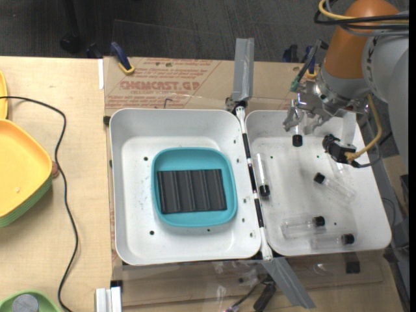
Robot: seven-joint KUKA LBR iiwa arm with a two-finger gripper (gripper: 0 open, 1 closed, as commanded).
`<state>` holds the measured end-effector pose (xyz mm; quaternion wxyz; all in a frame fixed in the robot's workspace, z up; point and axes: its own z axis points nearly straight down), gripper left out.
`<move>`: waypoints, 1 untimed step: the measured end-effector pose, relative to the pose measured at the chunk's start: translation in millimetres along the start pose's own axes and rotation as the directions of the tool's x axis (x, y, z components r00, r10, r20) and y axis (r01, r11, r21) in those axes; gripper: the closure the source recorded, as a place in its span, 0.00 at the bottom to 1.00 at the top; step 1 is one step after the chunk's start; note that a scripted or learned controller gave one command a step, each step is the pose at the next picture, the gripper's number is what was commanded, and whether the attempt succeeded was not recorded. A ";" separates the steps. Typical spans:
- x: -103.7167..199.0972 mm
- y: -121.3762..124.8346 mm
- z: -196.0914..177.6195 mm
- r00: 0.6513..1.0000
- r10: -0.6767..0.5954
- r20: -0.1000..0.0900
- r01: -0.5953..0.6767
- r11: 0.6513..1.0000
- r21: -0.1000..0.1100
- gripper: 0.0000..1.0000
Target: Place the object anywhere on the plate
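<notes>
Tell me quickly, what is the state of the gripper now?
Gripper: above the far end of the right bin; open or shut cannot be told.

Wooden bench (58, 259) with two white bins (130, 239), yellow dishes (19, 174), black cable (65, 194).

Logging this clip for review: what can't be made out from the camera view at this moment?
- Gripper: too small and cluttered to tell finger state, or whether it holds anything.
- Clear plastic tubes with black caps in the right white bin: transparent bodies blur into the floor; count uncertain.
- Yellow dish: cut off by the left edge.
</notes>
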<state>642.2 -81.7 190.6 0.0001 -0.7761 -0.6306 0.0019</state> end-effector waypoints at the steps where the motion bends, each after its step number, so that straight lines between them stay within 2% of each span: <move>1: 0.0 0.1 -0.2 1.000 0.000 0.000 0.000 1.000 0.000 0.00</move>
